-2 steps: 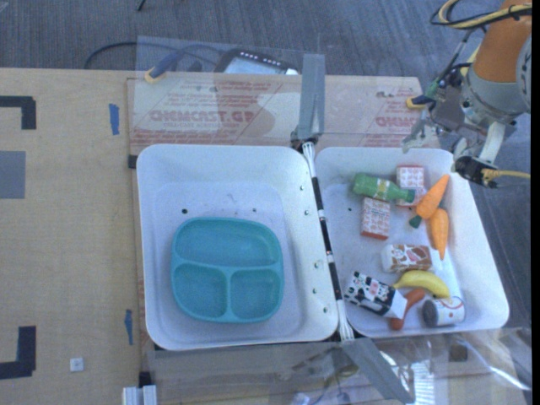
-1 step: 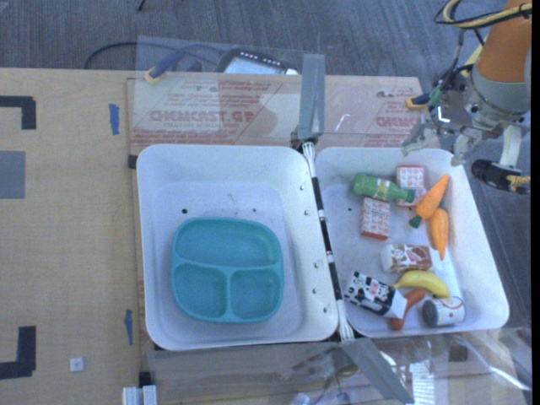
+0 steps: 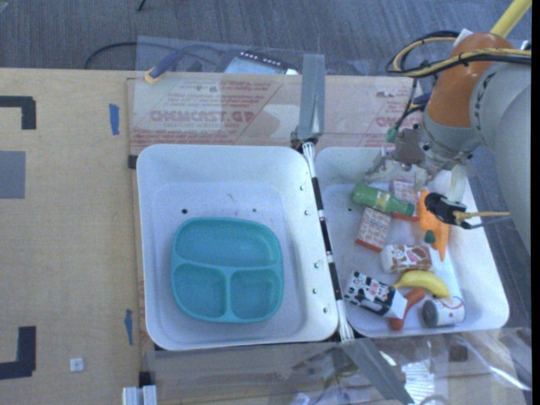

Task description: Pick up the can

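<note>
A small white can (image 3: 444, 312) with a dark end and a red label lies on its side in the front right corner of the right bin (image 3: 489, 306), beside a banana (image 3: 423, 282). My gripper (image 3: 393, 168) hangs over the far end of that bin, just behind a green cylinder (image 3: 383, 199) that lies flat. The gripper is well away from the can, with most of the bin's clutter between them. Nothing shows between its fingers.
The right bin also holds a red-and-white carton (image 3: 374, 229), a small snack box (image 3: 406, 256), a black-and-white box (image 3: 369, 292), a carrot (image 3: 400, 310) and an orange toy (image 3: 433, 224). The left bin (image 3: 160, 175) holds a teal divided plate (image 3: 226, 270).
</note>
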{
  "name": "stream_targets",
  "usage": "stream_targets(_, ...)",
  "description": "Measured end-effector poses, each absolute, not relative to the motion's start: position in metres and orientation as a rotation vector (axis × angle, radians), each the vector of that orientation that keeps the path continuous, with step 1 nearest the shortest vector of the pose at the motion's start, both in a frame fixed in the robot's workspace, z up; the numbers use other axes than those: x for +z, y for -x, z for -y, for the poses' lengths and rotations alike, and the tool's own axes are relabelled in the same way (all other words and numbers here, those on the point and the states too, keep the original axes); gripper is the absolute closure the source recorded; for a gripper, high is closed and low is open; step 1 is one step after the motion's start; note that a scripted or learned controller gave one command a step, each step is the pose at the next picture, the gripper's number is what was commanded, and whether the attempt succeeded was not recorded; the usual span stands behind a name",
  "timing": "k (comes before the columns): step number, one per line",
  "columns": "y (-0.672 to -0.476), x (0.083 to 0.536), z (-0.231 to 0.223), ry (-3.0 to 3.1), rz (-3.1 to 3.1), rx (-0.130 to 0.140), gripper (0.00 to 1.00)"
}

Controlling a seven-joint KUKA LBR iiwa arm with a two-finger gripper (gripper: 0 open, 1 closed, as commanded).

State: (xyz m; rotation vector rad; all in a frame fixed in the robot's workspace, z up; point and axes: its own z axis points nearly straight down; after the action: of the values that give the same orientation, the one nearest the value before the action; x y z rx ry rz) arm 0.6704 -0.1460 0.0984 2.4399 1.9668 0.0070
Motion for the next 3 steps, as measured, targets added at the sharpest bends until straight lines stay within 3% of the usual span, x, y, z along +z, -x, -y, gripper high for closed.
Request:
stream_targets(1, -0.6704, 0.0984, 0.1460, -2.440, -1.967, 0.007, 0.00)
stream_targets(2, -0.6717, 0.1073, 0.1467, -2.437, -1.967, 0.005, 1.00)
stream_targets(3, -0.6716, 0.1072, 0.1467, -2.437, -1.967, 0.004, 0.00)
